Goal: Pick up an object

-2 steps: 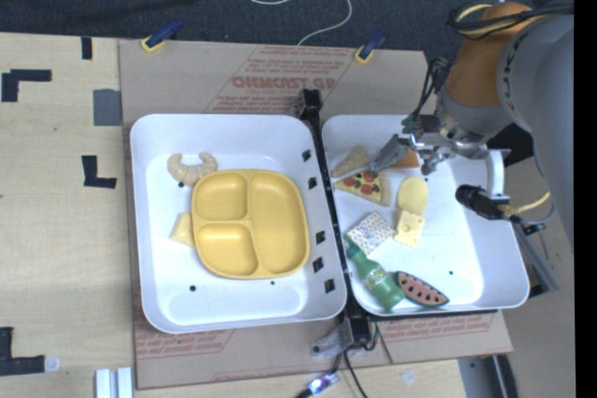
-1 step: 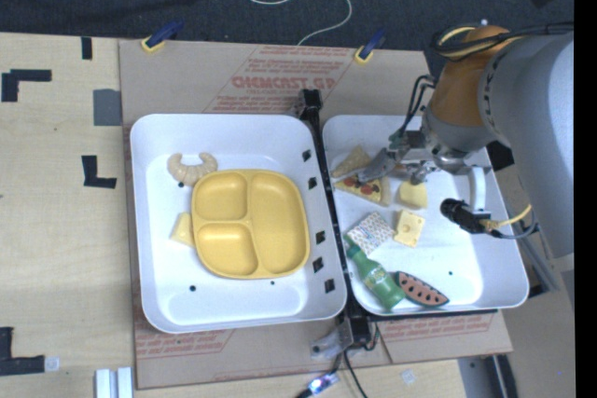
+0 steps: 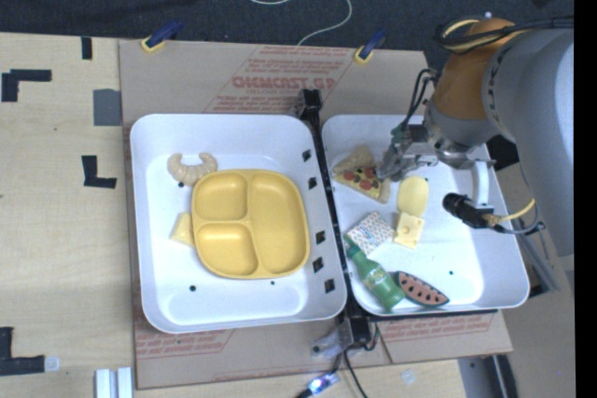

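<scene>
The grey arm reaches in from the right, its pincer pointed downward.

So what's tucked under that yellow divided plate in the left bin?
A pale yellow wedge pokes out from beneath the yellow divided plate at its left edge. How far it runs underneath is hidden, as is anything else beneath the plate.

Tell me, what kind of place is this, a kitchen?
Probably a robot test bench, not a kitchen: a grey arm reaches over two white bins of toy food, like a pizza slice, taped onto cardboard.
</scene>
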Action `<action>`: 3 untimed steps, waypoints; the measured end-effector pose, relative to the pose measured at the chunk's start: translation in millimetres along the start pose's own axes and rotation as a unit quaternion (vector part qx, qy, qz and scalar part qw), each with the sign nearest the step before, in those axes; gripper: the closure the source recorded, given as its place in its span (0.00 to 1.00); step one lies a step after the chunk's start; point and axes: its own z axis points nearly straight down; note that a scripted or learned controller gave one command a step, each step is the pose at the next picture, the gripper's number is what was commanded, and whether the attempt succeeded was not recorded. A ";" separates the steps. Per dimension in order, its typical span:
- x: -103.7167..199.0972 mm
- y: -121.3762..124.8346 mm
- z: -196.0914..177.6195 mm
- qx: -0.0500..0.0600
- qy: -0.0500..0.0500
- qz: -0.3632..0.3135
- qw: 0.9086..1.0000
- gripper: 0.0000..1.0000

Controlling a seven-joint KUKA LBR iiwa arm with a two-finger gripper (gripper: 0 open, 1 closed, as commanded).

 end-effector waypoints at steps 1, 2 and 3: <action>0.9 -0.6 -63.6 0.001 0.000 0.001 1.000 1.00; -7.1 -3.3 -113.0 0.002 0.000 0.001 1.000 1.00; -6.3 -2.7 -126.7 0.003 0.000 0.001 1.000 1.00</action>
